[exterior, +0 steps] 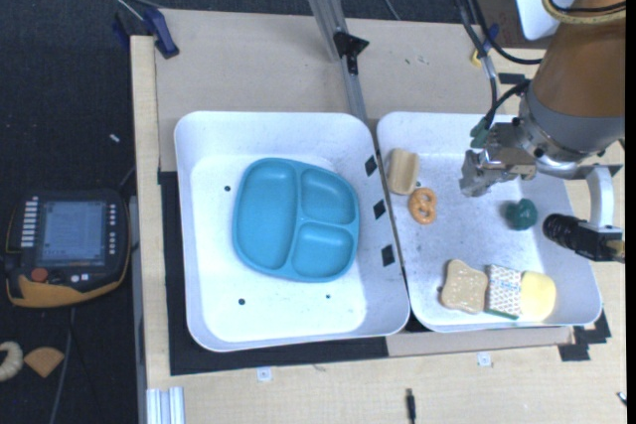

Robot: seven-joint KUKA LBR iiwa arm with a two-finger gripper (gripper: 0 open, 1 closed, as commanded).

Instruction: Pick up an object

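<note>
The right bin [447,139] holds a tan bread-like piece [401,170] by its left wall, a small orange pretzel [422,206] below it, and a dark green lump [520,212] to the right. Along its front lie a toast slice [463,286], a checked sponge [505,292] and a yellow round piece [538,294]. My gripper [479,180] hangs over the middle of this bin, right of the pretzel and left of the green lump, with nothing seen between its fingers.
The left bin [199,213] carries a blue divided plate [296,217]. A metal pole [328,5] slants down to the gap between the bins. A teach pendant [68,243] lies off the bench at the left. Cables loop behind the right bin.
</note>
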